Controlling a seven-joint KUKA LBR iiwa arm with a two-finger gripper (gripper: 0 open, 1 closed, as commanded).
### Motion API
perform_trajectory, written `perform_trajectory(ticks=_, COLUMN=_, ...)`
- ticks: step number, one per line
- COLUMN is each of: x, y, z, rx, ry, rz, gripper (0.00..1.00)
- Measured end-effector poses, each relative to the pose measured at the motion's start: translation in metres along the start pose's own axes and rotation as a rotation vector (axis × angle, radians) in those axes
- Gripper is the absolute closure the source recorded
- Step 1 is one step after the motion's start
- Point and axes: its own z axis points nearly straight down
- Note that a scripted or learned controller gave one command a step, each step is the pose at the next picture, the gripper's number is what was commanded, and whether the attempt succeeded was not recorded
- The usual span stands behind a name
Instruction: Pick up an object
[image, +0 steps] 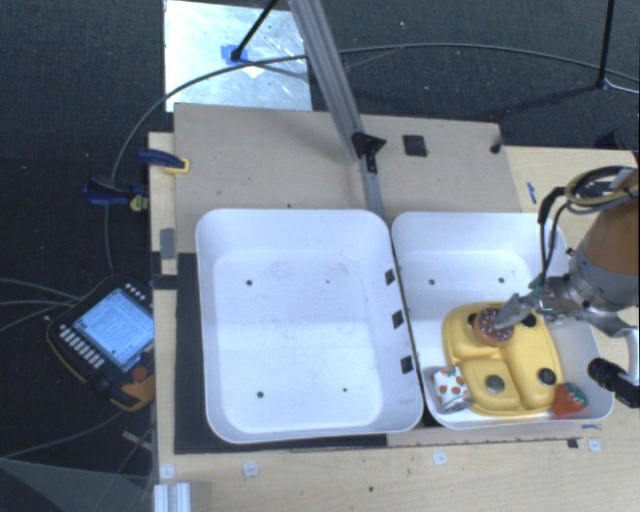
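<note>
So the arm (605, 265) is leaning in over the right bin (470, 250), with its gripper (508, 313) down at the top end of the yellow toy (510, 365). Right at the tip there's a small brownish ring (491, 324) sitting on the toy. The gripper looks like it's touching or just above it, but I honestly can't tell how far apart the jaws are or whether anything's actually caught between them; it's too small and blurry there.

The yellow toy lies in the near part of that bin, with a couple of dark holes in it. Just beside its near left corner is a white block with red spots (449, 387), and at its near right corner a red thing (570, 399) pressed into the bin's corner.

The left bin (290, 320) sits touching the right one. Well off to its left there's a handheld pendant (107, 335) with a lit blue screen; the writing's unreadable. No labels I can make out anywhere.
</note>
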Motion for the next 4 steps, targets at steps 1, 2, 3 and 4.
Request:
perform_trajectory(ticks=1, x=0.001, y=0.005, z=0.018, rx=-0.014, ry=-0.003, rz=-0.003, gripper=0.00)
perform_trajectory(ticks=2, x=0.002, y=0.006, z=0.007, rx=-0.016, ry=0.001, rz=-0.002, gripper=1.00)
perform_trajectory(ticks=3, x=0.012, y=0.006, z=-0.045, rx=-0.004, ry=-0.001, rz=-0.005, gripper=1.00)
perform_trajectory(ticks=4, x=0.012, y=0.007, z=-0.065, rx=-0.003, ry=0.000, rz=-0.004, gripper=1.00)
